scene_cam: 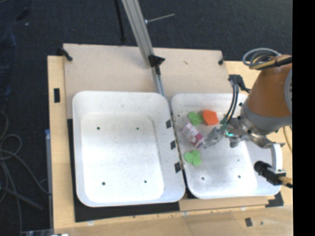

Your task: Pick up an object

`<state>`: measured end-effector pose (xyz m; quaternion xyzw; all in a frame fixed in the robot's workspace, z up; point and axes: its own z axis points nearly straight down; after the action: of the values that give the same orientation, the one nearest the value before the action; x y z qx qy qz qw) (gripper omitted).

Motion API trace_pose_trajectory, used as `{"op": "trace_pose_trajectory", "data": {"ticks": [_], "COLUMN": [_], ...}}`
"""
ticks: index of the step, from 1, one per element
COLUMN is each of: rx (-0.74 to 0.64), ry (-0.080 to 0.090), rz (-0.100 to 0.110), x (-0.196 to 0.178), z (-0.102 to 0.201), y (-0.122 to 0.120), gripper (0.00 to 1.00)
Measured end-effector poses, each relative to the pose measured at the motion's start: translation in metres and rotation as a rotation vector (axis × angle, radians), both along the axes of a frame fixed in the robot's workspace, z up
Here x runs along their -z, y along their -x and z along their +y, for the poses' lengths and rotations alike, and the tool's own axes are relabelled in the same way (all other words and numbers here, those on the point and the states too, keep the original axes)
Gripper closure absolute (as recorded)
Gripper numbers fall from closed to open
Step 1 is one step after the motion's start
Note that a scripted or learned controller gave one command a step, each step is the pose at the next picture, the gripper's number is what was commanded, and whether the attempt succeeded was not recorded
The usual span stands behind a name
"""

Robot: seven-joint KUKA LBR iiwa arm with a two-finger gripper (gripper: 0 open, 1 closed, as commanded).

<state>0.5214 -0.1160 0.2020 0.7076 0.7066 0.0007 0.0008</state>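
Four small items cluster in the right white bin (246,181): pink-and-clear packet (192,133), orange block (210,117), two green plastic pieces (195,118) (193,157). Two-finger gripper (212,138) sits low beside the packet, probably lining up on it. Can't tell if the fingers are apart or together. Left white bin (123,146) is likely the drop side.

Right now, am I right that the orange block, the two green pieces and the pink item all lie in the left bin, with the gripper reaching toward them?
Not quite: the camera view shows the orange block, the two green pieces and the pink item in the right bin, not the left bin. The gripper does reach toward them.
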Motion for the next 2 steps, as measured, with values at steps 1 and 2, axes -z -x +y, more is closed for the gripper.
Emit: {"op": "trace_pose_trajectory", "data": {"ticks": [1, 2], "rx": [-0.001, 0.001], "ry": [0.000, 0.001], "rz": [0.007, 0.001], "x": [0.063, 0.101], "z": [0.002, 0.001], "y": [0.002, 0.001], "gripper": [0.00, 0.00]}}
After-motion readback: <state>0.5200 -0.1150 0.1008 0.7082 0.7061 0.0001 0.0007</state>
